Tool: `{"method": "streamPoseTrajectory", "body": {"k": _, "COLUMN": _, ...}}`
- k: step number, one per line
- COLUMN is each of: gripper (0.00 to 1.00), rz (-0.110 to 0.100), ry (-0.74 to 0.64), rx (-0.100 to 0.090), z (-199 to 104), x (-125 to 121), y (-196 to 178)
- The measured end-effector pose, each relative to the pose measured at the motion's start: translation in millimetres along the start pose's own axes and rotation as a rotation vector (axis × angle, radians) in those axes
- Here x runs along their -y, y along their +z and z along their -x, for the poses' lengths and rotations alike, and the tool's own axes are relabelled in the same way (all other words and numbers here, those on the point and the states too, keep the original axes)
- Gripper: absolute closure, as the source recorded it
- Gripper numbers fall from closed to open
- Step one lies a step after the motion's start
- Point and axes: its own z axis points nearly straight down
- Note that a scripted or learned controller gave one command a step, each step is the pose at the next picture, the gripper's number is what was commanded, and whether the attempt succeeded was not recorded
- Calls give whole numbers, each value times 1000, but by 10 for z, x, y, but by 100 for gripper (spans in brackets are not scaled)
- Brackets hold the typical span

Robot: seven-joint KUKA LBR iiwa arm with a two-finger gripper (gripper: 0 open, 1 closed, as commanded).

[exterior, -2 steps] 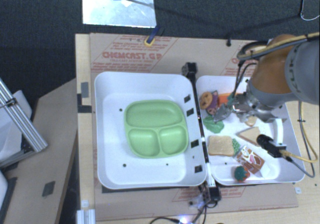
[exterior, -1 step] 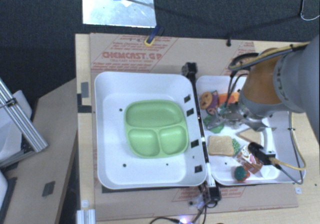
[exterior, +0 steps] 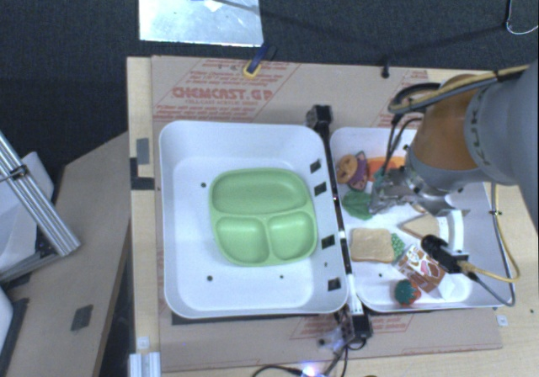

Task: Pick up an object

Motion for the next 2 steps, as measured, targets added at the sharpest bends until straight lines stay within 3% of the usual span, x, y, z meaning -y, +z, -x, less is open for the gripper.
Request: {"method": "streamPoseTrajectory", "body": {"k": 2, "gripper": 100, "rz": 5, "ry": -2, "rx": 2, "z": 128, "x": -142, "y": -1020}}
